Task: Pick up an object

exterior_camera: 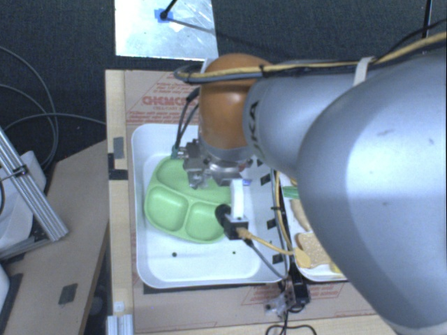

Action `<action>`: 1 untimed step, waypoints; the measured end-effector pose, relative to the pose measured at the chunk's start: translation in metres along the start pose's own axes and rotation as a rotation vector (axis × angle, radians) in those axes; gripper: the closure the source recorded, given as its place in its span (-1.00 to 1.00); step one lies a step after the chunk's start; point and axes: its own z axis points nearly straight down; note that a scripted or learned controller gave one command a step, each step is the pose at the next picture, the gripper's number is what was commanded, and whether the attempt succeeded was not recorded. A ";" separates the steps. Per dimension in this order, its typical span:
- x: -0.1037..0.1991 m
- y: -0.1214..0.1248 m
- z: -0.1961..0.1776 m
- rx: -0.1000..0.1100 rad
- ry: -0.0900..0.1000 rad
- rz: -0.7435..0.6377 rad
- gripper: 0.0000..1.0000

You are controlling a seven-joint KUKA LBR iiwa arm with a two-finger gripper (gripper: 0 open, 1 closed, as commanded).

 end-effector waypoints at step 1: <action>0.028 -0.067 -0.078 -0.011 0.010 -0.010 1.00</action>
